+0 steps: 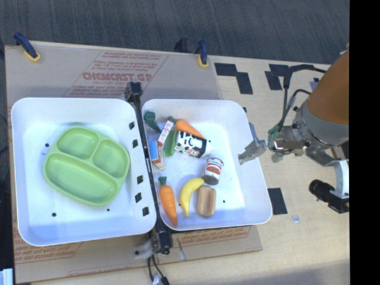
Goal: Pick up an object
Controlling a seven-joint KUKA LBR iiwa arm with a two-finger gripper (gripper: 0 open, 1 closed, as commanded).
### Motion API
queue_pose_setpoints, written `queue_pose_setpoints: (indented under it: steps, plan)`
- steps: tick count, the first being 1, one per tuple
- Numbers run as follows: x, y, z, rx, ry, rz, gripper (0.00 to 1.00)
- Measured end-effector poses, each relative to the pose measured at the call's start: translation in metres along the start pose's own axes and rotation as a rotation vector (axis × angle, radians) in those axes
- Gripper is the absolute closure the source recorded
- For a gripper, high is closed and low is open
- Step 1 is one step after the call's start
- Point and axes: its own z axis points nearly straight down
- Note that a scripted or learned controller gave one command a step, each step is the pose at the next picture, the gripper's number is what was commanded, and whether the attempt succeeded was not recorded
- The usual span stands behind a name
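Observation:
The right bin (pixel 252 189) holds several toy foods. A carrot (pixel 190 127) lies at the back beside a black-and-white carton (pixel 191 144) and a green cucumber (pixel 169 142). A small can (pixel 212 171) stands mid-bin. At the front lie a banana (pixel 190 195), a brown bun (pixel 206 201) and a second carrot (pixel 168 204). My gripper (pixel 252 146) hovers over the bin's right rim, pointing left, open, with nothing between its fingers. It is to the right of the can and apart from every object.
The left bin (pixel 24 218) holds a green divided plate (pixel 87 165). A blue and orange box (pixel 155 152) leans by the divider between the bins. Both bins rest on cardboard (pixel 119 70) clamped to the bench.

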Motion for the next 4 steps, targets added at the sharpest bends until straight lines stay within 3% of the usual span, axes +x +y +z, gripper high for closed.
queue_pose_setpoints:
  steps: [1, 2, 3, 4]
  plan:
    - [0.055, 0.0, 0.12, 0.005, 0.002, -0.004, 0.0]
    - [0.035, 0.079, 0.202, 0.004, 0.001, -0.005, 0.0]
    - [0.035, 0.08, 0.191, 0.005, 0.001, -0.008, 1.0]
    - [0.073, 0.012, 0.105, 0.003, 0.001, -0.005, 1.0]
